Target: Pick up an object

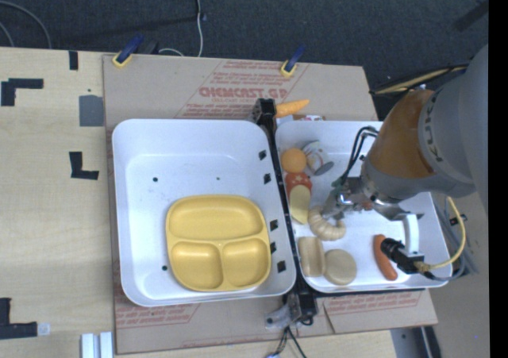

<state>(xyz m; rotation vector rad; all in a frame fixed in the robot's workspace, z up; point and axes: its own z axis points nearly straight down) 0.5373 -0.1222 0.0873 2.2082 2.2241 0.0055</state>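
The right bin (413, 289) holds several toy foods. Among them are an orange ball (294, 159), a red piece (299, 181), a pale yellow piece (299, 205), a curved beige pastry (327, 227), a tan bread slice (309, 256), a round beige biscuit (341, 267) and an orange-red sausage (384, 258). My gripper (342, 201) hangs low in this bin, right above the pastry's upper right end. The grey arm with its orange band (401, 142) covers the bin's right half.
The left bin (135, 150) holds a yellow divided plate (218, 241). An orange carrot (290, 108) lies on the far rim between the bins. A small grey-and-white object (318, 159) sits beside the orange ball. Cardboard lies under both bins.
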